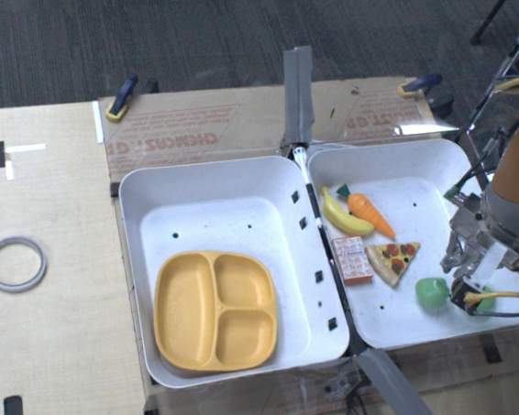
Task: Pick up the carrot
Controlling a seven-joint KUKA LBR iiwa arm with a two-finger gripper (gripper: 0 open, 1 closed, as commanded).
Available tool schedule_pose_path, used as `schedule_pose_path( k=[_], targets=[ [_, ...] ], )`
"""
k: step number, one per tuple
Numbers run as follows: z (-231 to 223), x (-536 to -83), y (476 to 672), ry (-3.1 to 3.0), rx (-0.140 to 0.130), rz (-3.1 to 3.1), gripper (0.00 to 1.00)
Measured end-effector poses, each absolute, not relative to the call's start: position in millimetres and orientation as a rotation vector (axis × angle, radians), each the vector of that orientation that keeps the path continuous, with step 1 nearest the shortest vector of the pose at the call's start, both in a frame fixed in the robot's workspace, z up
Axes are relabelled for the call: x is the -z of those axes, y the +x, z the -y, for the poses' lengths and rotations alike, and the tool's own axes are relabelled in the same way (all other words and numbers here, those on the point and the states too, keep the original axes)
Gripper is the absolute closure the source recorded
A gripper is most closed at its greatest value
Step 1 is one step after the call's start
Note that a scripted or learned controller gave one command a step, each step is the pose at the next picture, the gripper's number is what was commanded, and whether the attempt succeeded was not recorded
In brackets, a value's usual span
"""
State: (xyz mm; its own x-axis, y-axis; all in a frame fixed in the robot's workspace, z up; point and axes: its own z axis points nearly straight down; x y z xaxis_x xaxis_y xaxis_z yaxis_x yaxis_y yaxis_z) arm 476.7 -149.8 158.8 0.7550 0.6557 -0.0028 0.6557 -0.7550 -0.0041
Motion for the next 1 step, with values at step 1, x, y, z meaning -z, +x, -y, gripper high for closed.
schedule_pose_path(
  k=[1],
  targets=[
    [172.8, -166.6, 476.5, -3.054, -0.007, 0.730, 1.00]
  ],
)
